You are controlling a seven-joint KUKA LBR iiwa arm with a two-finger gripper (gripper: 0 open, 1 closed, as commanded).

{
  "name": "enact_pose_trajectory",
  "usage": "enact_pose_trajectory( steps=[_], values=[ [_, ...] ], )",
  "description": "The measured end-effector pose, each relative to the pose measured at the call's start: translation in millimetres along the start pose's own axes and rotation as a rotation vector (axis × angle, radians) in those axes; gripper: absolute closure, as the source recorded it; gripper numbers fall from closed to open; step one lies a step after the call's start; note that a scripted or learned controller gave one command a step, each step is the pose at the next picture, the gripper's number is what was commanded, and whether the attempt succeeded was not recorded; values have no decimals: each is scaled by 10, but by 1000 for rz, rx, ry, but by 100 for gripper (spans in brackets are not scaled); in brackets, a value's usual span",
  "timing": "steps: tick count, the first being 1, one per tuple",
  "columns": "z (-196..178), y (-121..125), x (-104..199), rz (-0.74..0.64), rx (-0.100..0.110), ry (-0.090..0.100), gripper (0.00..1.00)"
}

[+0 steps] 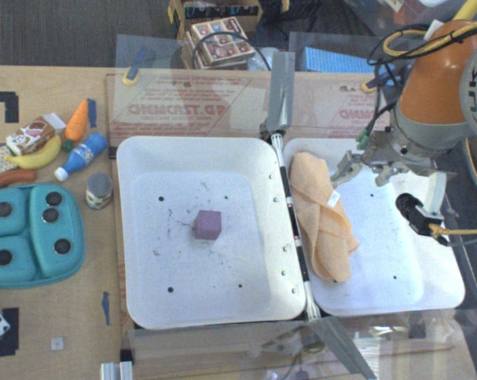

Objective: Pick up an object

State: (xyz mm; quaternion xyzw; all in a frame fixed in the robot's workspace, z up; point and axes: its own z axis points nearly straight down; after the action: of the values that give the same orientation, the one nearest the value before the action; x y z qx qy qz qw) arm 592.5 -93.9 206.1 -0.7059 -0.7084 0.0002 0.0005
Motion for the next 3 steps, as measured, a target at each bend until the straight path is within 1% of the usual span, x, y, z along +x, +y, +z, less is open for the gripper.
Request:
enact_pose_trajectory(
  steps=[1, 2, 3],
  values=[
    [1091, 103, -89, 1, -13, 0, 0],
    [1124, -474, -439, 68, -20, -1, 0],
    [1121, 73, -98, -133, -20, -5, 0]
  ],
)
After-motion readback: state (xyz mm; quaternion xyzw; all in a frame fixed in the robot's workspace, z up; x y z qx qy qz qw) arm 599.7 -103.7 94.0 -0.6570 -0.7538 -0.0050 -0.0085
